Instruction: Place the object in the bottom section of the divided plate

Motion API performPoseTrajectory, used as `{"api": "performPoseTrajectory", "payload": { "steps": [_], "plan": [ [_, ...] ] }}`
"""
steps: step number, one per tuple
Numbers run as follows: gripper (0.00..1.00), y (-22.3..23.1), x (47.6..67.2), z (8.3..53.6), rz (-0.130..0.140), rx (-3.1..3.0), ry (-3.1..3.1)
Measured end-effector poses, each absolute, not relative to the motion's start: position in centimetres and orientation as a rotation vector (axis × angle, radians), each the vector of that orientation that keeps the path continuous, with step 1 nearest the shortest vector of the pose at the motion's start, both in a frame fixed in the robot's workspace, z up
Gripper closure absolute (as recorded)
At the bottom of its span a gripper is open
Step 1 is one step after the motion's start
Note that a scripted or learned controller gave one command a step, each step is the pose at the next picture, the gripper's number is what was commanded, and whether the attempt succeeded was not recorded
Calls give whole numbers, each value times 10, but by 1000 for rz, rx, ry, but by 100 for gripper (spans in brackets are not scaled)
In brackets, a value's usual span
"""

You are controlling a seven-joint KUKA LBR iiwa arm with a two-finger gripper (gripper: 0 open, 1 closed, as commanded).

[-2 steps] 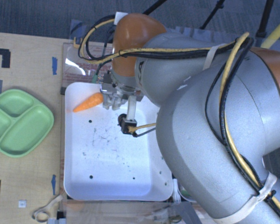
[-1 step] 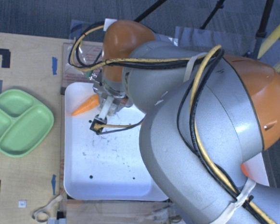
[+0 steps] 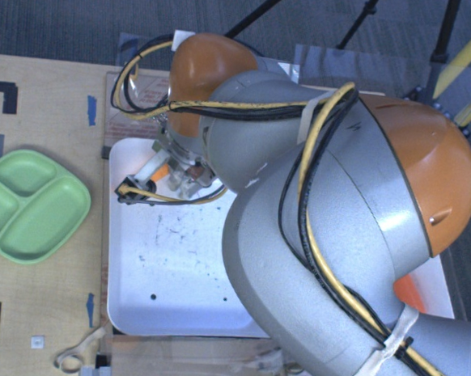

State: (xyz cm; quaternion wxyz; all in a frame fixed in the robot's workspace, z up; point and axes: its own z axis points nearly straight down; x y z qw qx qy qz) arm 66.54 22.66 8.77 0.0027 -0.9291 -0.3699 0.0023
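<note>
Now, the gripper [image 3: 178,174] sits low in the far-left corner of the white bin [image 3: 162,299], tucked under the wrist, and whether it is wide or narrow, I cannot tell; the wrist housing covers it. It has very little room on two sides: the bin's left wall is just beside it and the far wall is close behind. Toward the near side the bin floor lies open and bare, with faint pen scribbles and a few dark specks, all the way to the near rim. On the right, the bulky grey arm [image 3: 337,232] hangs over the bin and hides that side entirely.

The orange object [image 3: 161,172] is down in that same far-left corner of the bin, just beside the gripper on its left. Only a short orange stub shows, with a pale strip next to it; its long axis seems to run at a slant, from near-left up to far-right, though most of it is hidden, and which end leads I cannot say. Whether it is gripped, I cannot tell.

Out on the wooden bench [image 3: 53,128], well apart to the left of the bin, lies the green divided plate [image 3: 80,207], flat. Two small sections sit on its far-left side and the large section [image 3: 42,218] on its near-right, all bare green, with open bench around it.
</note>
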Motion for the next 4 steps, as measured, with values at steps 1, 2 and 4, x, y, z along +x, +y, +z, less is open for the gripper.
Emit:
{"api": "performPoseTrajectory", "payload": {
  "steps": [1,2,4],
  "plan": [
    [100,225,662,88,-10,-3067,-665],
    [100,224,659,148,-2,-3124,-316],
    [100,223,659,184,2,-3125,-308]
  ]
}}
